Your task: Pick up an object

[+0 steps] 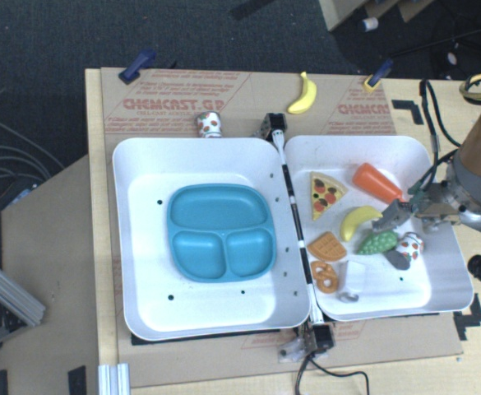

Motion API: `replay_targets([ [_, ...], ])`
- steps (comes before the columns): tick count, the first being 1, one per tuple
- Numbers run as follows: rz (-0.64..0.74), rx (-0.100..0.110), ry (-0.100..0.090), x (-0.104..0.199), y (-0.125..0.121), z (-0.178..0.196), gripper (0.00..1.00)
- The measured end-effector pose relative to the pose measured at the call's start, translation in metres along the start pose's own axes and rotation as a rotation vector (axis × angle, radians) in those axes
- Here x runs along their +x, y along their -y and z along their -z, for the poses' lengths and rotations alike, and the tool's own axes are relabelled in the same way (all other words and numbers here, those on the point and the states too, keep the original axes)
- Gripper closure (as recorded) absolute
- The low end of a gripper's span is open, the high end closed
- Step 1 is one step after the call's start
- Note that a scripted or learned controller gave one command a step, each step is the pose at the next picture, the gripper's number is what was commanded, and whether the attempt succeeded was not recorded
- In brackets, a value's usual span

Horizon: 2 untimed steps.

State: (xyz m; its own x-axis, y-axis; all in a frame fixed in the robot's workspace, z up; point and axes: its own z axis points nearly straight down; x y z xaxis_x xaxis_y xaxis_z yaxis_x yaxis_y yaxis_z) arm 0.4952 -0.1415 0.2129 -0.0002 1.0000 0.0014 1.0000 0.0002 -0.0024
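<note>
the gripper hung low over the right bin, reaching in from the right side. i could not tell its state, bc the dark parts at its tip ran together w/ the toys under it.

the thing nearest to it was a yellow toy banana, lying just left of the tip, and a green bumpy toy lay just below the tip and touched the banana. which of the two the gripper aimed at, i could not say. both looked like light, stiff plastic play food. the banana seemed smooth and curved, so probably slippery; i judged the best hold was across its thick middle, not at the thin ends. the green toy had a rough surface (maybe easier to grip), but it was small and low.

above the tip lay an orange carrot-like toy. farther left of the gripper were a pizza slice, a waffle piece and a pretzel, all flat and thin, so hard to pinch from above.

a small round piece w/ red spots and a grey thing lay just under the wrist; what they were was not clear. the arm itself was cut off at the right edge of the camera view.
</note>
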Motion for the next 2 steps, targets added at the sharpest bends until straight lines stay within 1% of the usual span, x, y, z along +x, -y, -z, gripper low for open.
replay_targets([
  [1,0.000,-0.002,0.001,-0.0027,-0.0482,-0.1283,0.00],
  [2,-0.001,-0.003,0.002,-0.0029,-0.0483,-0.1186,1.00],
])
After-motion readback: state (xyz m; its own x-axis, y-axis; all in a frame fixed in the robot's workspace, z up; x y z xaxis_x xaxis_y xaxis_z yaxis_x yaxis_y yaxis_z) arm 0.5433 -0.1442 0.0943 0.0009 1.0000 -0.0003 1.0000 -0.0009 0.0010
